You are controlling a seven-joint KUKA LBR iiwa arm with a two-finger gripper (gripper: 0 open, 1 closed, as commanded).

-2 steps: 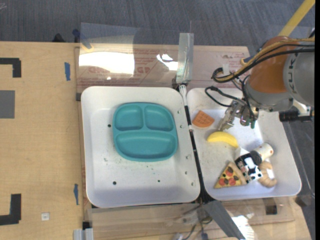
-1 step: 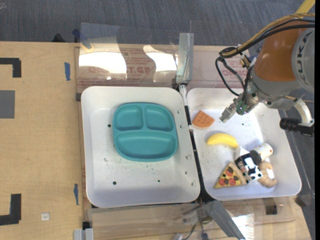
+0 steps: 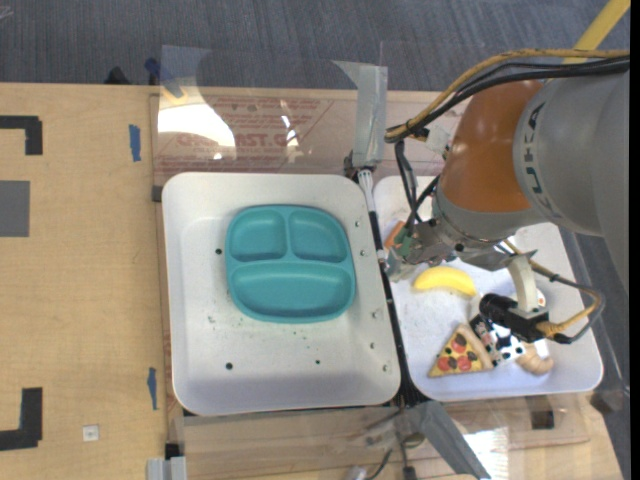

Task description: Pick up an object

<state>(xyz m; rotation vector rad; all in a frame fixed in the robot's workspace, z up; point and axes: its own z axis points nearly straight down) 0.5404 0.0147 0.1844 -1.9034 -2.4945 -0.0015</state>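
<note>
Looking down, you see the arm [image 3: 540, 158] reaching in from 3 o'clock over the right bin [image 3: 580, 368], its gripper [image 3: 412, 248] low at that bin's 9 o'clock edge; you cannot tell how the tool is set. A banana [image 3: 446, 282] lies just beside it at 4 o'clock. Nearer 5 o'clock sit a pizza slice toy [image 3: 462, 352] and what may be small figures. A teal divided plate [image 3: 291, 263] rests in the left bin [image 3: 200, 368].

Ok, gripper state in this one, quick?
Gripper: cannot be told; it sits low over the right bin, near the banana, under the arm's wrist.
</note>
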